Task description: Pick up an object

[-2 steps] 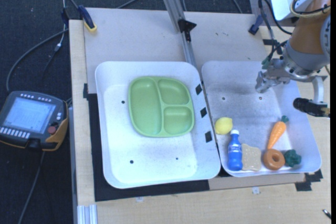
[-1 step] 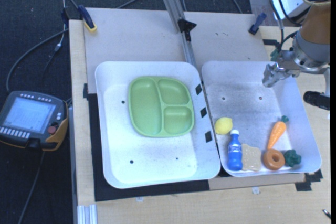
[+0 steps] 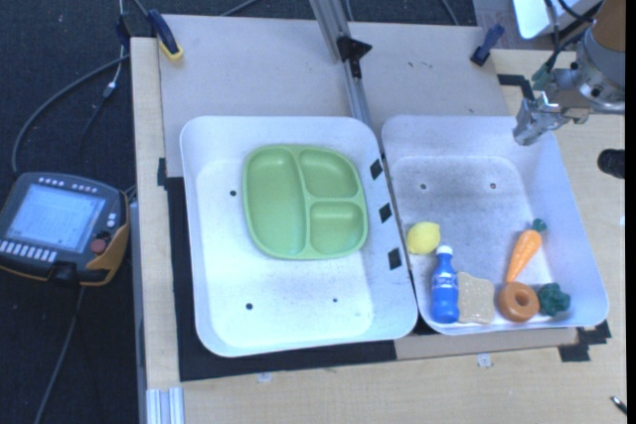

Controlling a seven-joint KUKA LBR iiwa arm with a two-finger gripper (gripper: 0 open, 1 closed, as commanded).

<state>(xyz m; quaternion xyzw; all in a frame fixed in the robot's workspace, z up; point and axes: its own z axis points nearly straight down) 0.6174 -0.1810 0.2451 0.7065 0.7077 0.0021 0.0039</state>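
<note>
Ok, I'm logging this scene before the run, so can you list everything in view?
divided plate: 1, green, left bin
lemon: 1, yellow, right bin
bottle: 1, blue, white cap, right bin
toast slice: 1, tan, beside the bottle
carrot: 1, orange, right bin
doughnut: 1, brown, right bin
broccoli: 1, green, beside the doughnut
bins: 2, white, bench
teach pendant: 1, grey, floor left
gripper: 1, grey, over the right bin's far corner
</note>
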